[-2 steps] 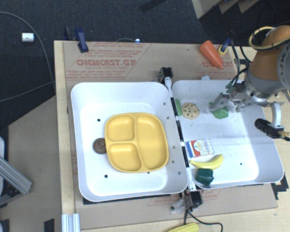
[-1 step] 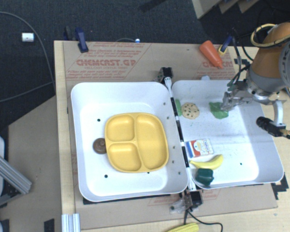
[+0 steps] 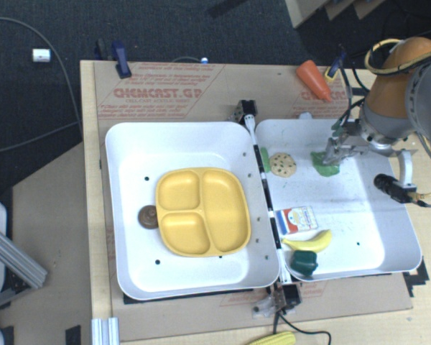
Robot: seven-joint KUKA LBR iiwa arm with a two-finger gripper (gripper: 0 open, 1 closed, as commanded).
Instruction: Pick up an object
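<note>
Holding yellow tray (image 3: 202, 213), left bin (image 3: 129, 149), perhaps coin-like disc (image 3: 148, 216)

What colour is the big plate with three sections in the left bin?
Yellow. The three-section plastic plate shows plainly in the overhead camera view, sitting in the left white bin.

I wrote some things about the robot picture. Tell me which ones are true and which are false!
1. The yellow divided plate sits in the left bin. True.
2. The banana lies on the yellow plate. False: it lies in the right bin, next to the small carton.
3. The cookie is in the right bin. True.
4. The gripper is over the left bin. False: it is at a green object in the right bin.
5. A brown round thing peeks out beside the plate. True.
</note>
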